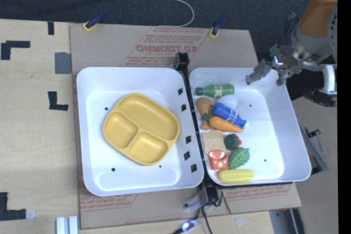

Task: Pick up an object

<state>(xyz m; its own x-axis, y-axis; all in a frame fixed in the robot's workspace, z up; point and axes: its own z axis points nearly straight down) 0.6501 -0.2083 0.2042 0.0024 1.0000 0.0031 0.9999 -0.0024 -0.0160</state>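
Toy food crowds the right bin's [285,118] left side; your tool [267,73] hovers at its far rim, fingers spread, holding nothing. Try the corn cob [236,175]: light, hard, likely slick plastic; pinch it mid-length.

Two bins sit side by side on the worktop [33,118]. The left bin [90,82] has a tray [141,128] lying in its middle. The right bin [285,134] has toys, all bunched along its left side. A bottle [215,90] lies at the back. Just in front of it are a second bottle [228,115] and a carrot [225,124]. Bread [213,141] lies in front of those. A cup [218,160] sits in front of the bread, with a berry [239,158] right beside it. The corn [236,175] lies at the very front. The claw [267,72] is over the back right edge of the right bin, well apart from the toys.
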